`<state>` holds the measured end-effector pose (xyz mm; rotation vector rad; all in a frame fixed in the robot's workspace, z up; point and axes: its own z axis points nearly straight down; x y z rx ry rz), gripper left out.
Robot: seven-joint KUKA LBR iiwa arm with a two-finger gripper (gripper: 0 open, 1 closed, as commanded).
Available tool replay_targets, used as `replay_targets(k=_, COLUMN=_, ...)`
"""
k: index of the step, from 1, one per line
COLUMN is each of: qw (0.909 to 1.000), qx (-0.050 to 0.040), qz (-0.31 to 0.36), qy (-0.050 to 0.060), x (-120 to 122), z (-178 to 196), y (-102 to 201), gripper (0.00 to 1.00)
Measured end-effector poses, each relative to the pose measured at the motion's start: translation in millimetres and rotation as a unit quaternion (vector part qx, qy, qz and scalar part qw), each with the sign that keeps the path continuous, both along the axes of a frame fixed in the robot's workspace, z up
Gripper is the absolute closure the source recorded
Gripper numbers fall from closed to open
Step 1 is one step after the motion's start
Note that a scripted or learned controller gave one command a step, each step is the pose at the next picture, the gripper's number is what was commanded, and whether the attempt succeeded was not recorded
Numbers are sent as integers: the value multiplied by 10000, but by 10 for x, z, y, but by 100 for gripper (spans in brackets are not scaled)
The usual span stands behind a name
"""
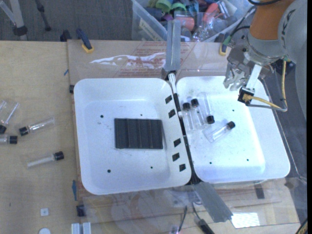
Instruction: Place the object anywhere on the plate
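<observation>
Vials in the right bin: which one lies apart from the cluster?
The vial with its black cap pointing right, lying alone toward the bin's middle; the others bunch by the divider.

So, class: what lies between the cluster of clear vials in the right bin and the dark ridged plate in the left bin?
In the camera view, the vials and the plate are separated by bare white bin floor and the bins' adjoining walls, which carry a row of black clips.

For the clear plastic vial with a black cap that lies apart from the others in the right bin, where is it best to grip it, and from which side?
Grip the clear plastic vial with the black cap at mid-body, coming straight down from above. It lies flat and slanted on the floor of the right white bin, cap up-right, apart from the vial cluster, so fingers closing across its narrow width probably have room. The gripper hovers near the far edge.
</observation>
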<state>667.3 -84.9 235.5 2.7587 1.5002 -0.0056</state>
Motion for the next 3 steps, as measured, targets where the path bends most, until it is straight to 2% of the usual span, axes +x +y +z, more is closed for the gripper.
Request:
replay_targets(k=1, qw=9800, qx=27, qz=1991, qy=12, x=-11, z=-267, y=885, gripper=100)
replay_targets(k=2, qw=9416, qx=12, qz=3366, qy=-25, x=-3, z=179, y=1508, gripper=100)
replay_targets(k=3, qw=8787, qx=13, qz=4773, qy=-28, x=-177, z=317, y=2400, gripper=100)
